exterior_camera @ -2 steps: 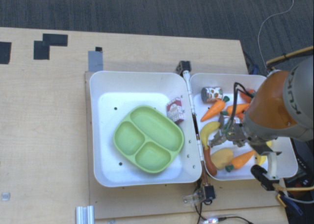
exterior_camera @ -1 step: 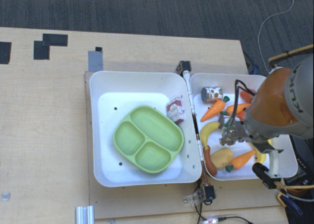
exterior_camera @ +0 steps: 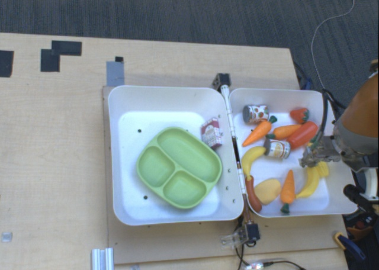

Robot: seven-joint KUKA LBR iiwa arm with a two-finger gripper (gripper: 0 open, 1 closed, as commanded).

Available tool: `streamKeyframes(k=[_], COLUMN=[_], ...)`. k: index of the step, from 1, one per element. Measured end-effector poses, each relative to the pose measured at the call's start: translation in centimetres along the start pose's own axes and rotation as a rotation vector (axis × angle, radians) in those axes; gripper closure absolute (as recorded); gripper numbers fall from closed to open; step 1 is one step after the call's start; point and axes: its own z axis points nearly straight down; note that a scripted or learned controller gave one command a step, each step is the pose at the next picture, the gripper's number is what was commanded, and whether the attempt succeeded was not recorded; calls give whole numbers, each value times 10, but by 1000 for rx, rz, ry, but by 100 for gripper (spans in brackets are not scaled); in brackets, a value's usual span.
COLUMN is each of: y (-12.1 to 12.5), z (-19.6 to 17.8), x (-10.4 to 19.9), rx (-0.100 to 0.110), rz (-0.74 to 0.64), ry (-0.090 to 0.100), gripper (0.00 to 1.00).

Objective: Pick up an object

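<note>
Wooden bench, rt bin (exterior_camera: pixel 337 206); gripper (exterior_camera: pixel 312 159) over yellow banana (exterior_camera: pixel 312 181), jaws' state unclear

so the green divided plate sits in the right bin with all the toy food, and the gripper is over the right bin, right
Not quite. The camera view shows the green divided plate in the left bin, apart from most of the toy food, which lies in the right bin. The gripper is over the right bin, as you said.

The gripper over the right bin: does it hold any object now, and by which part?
It cannot be told. The gripper sits low by the yellow banana in the right bin, but no object shows between its jaws.
</note>
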Motion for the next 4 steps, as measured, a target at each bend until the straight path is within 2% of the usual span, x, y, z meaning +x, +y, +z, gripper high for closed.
streamKeyframes(k=[1,2,3,4], y=[1,-30,-28,-32], z=[1,23,11,-75], x=[8,76,76,158], rx=[4,-8,-13,-2], rz=[-9,-1,-3,-3], ry=[15,-1,-2,2], gripper=[0,0,100,100])
